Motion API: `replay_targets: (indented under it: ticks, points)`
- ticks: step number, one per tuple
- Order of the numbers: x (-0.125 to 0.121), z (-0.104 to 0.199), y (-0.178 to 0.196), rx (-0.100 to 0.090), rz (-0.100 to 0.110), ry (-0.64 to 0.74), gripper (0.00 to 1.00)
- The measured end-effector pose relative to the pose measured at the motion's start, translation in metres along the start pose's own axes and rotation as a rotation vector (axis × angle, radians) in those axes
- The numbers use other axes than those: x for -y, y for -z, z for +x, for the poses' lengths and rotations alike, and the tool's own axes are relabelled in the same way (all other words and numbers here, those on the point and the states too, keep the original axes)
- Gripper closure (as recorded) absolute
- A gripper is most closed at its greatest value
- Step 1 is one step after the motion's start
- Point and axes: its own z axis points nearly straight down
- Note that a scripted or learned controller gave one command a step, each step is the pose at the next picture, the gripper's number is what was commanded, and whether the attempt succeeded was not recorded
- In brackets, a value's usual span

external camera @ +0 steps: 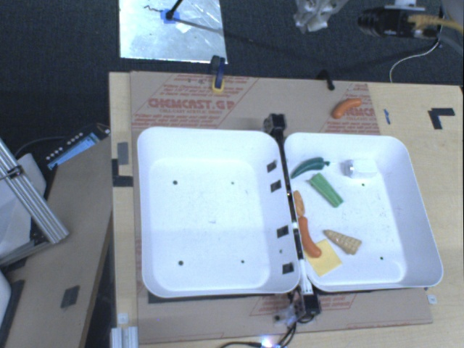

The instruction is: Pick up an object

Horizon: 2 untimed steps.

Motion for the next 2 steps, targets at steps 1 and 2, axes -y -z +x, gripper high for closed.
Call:
replay_targets:
  ticks: [1, 2]
  points:
    - [0.000, 0.017, -0.001, 0.000, 0.001, 0.001, 1.00]
    - [0.000, 0.036, 0.000, 0.000, 0.001, 0.001, 1.00]
